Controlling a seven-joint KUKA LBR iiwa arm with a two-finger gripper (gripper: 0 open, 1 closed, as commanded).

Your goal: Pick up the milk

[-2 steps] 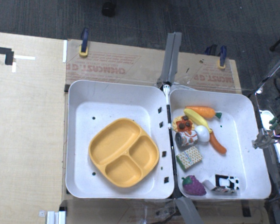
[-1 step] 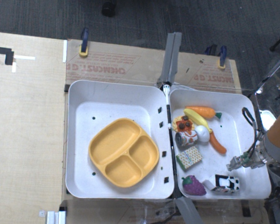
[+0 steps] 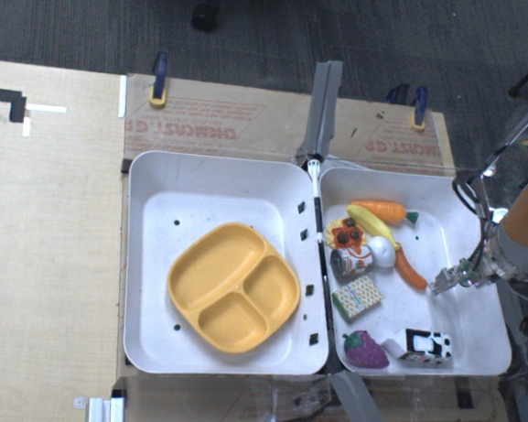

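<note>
The milk (image 3: 428, 347) is a small white carton with black cow patches, lying on its side near the front right corner of the right bin (image 3: 477, 362). My gripper (image 3: 444, 282) hangs over the right part of that bin, behind the milk and apart from it. It sits just right of an orange sausage-shaped piece (image 3: 411, 273). Nothing shows in its grasp.
The right bin also holds a carrot (image 3: 380, 209), a banana (image 3: 373, 224), a white egg (image 3: 383, 252), a printed can (image 3: 350, 256), a small box (image 3: 357, 297) and purple grapes (image 3: 365, 350). A yellow divided plate (image 3: 233, 287) lies in the left bin (image 3: 142, 241).
</note>
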